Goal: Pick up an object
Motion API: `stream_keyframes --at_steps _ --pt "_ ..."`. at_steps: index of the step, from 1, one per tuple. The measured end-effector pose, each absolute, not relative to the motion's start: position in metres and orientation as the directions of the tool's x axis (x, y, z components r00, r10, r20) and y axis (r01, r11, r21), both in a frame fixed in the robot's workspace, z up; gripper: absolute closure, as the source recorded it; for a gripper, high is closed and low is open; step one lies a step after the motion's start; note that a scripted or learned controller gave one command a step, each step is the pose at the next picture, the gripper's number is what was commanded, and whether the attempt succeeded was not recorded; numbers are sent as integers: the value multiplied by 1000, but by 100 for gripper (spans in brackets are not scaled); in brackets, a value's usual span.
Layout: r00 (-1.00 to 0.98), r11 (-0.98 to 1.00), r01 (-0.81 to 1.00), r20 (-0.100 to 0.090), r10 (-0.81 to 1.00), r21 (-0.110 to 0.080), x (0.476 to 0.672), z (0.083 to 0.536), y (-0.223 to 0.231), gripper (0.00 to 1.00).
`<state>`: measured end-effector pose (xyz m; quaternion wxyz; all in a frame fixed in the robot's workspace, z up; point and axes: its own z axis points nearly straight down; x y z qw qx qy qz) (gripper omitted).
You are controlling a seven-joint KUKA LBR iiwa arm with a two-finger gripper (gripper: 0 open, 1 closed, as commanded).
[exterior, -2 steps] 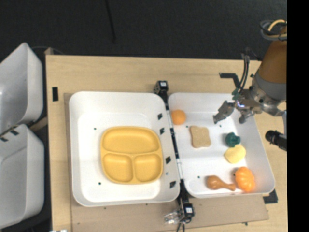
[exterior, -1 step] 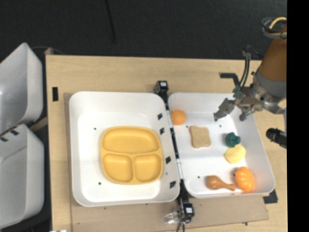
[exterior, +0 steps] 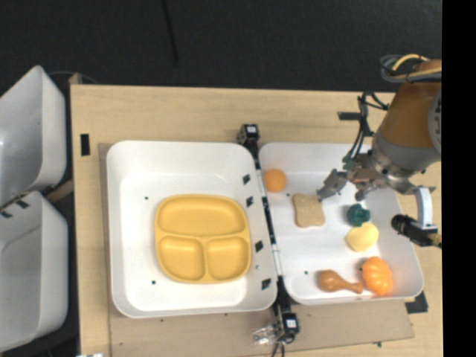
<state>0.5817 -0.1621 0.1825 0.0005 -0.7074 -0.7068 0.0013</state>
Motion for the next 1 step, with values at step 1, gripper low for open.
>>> stream_keyframes --at_steps 1 --pt "3 -3 1000 -1 1000 -3 573 133 -158 0"
